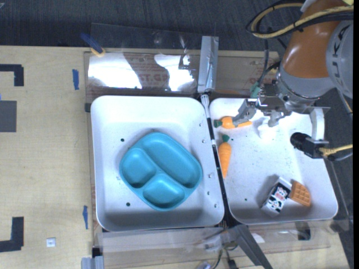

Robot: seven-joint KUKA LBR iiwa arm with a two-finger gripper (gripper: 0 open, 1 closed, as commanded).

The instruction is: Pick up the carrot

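Observation:
Two orange carrots lie in the right bin point(314, 172). One carrot point(231, 123) with a green top lies crosswise near the bin's far left corner. The other carrot point(224, 157) lies lengthwise along the left wall, just below the first. My gripper point(259, 115) hangs over the far part of this bin with its fingers spread open. Its left finger point(245, 110) is right beside the crosswise carrot's right end, touching or just above it. Nothing sits between the fingers.
A blue divided plate point(161, 168) lies in the left bin point(106, 122). A small black-and-white carton point(277, 198) and a waffle piece point(300, 194) lie at the right bin's near right. A yellow cable loops above the arm's orange band point(311, 49).

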